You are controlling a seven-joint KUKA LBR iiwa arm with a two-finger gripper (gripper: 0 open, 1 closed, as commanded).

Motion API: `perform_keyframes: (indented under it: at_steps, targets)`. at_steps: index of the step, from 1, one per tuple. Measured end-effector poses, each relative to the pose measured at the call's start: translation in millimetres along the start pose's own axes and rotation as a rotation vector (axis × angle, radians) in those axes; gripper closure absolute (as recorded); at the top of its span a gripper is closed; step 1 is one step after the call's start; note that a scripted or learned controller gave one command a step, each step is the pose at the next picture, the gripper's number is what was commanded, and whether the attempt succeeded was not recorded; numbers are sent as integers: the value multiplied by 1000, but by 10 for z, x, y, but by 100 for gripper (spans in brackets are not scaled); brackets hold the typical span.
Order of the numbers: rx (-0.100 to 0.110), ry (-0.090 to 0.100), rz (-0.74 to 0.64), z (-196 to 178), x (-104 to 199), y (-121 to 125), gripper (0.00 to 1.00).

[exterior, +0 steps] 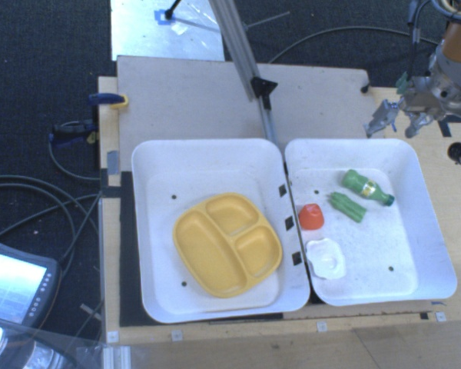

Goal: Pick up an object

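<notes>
The pale wooden worktop (215, 98) carries two shallow white plastic bins: the left bin (150, 206) at nine o'clock, the right bin (426, 237) touching it at three o'clock.

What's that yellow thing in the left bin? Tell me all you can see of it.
The yellow tray is a rounded, plastic-looking plate split by raised ridges into three compartments: one long one on its left side and two smaller ones on its right. All three look empty. It lies flat and right way up, turned at a slant, on the floor of the left bin, toward the near right corner. Nothing else touches it.
</notes>
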State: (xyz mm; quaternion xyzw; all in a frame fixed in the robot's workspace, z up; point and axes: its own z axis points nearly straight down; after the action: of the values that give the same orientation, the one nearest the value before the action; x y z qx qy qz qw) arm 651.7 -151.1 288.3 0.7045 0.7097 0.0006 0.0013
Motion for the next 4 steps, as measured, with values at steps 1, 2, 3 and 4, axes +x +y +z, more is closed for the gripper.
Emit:
perform_keyframes:
  at_steps: [1,2,3,4]
  targets:
    - [0,0,-1,-1,-2,-1,0]
    - [4,0,-2,496,51,86,0]
    - [5,0,7,1029,-52,57,0]
    - [5,1,3,1456,-18,92,0]
